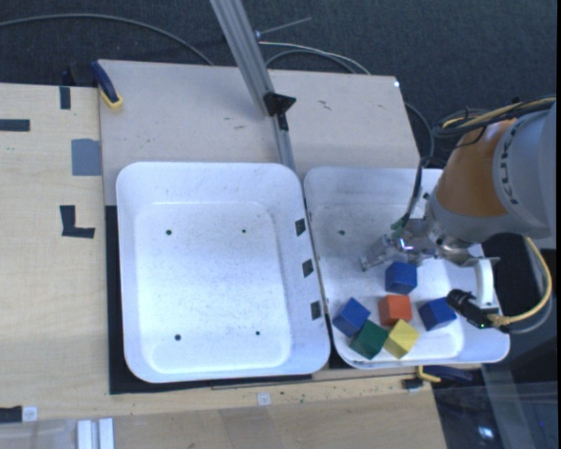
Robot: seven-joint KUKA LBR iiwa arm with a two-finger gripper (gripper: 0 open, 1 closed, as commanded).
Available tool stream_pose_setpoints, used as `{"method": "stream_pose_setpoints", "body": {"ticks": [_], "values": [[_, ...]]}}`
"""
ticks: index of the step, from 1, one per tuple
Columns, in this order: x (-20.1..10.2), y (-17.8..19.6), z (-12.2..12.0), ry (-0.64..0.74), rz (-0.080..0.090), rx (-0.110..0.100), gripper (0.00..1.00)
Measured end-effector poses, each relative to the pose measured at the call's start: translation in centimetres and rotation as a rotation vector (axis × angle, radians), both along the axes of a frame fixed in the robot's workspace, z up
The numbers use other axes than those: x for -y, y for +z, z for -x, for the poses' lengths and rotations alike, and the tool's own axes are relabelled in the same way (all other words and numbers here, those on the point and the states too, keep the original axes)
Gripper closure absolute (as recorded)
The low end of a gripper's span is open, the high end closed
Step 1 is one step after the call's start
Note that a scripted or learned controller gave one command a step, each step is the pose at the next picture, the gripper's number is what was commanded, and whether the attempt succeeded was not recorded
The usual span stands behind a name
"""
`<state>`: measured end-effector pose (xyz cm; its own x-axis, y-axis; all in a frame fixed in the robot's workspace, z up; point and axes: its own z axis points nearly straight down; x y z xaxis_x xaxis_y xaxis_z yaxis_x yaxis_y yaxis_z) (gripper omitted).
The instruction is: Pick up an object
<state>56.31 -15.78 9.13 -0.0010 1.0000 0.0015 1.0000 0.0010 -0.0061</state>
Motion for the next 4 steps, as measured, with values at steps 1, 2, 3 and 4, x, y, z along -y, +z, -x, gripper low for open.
{"method": "stream_pose_setpoints", "body": {"ticks": [1,2,3,4], "values": [[-2.3,0.0,3.5,0.0,0.001,0.002,0.0],[-2.2,1.0,3.4,0.001,0.001,0.003,1.0],[-11.5,10.5,1.0,0.01,-0.001,0.012,1.0],[-21.0,10.0,-1.1,0.01,-0.002,0.004,1.0]]}}
